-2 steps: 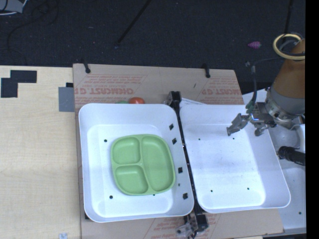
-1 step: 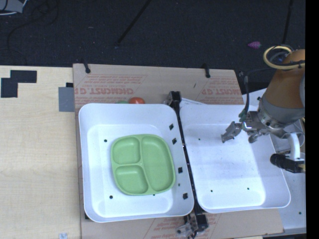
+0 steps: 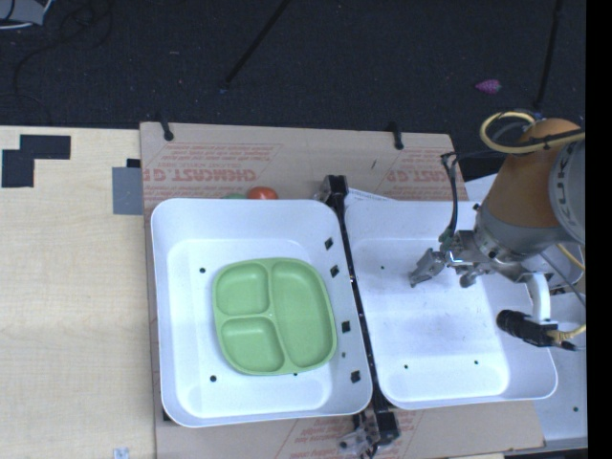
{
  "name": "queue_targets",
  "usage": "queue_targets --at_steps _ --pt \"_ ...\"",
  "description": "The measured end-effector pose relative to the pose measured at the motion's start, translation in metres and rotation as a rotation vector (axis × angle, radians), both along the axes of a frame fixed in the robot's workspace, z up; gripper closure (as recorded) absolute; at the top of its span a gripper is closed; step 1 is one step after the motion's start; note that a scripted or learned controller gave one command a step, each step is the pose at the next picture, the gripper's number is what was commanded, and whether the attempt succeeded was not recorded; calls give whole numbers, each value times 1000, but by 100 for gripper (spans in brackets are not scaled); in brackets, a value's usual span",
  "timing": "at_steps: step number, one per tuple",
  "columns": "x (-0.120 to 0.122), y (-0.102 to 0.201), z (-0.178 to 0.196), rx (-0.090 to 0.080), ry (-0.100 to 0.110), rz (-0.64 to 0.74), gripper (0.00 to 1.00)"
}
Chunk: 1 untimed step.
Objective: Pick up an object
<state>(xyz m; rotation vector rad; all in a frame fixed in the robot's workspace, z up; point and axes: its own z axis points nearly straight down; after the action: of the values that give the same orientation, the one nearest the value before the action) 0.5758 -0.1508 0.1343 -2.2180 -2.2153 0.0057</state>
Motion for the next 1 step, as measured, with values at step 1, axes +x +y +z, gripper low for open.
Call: queue_targets --at_steps 1 --pt "0 1 -49 -1 -4 0 0"
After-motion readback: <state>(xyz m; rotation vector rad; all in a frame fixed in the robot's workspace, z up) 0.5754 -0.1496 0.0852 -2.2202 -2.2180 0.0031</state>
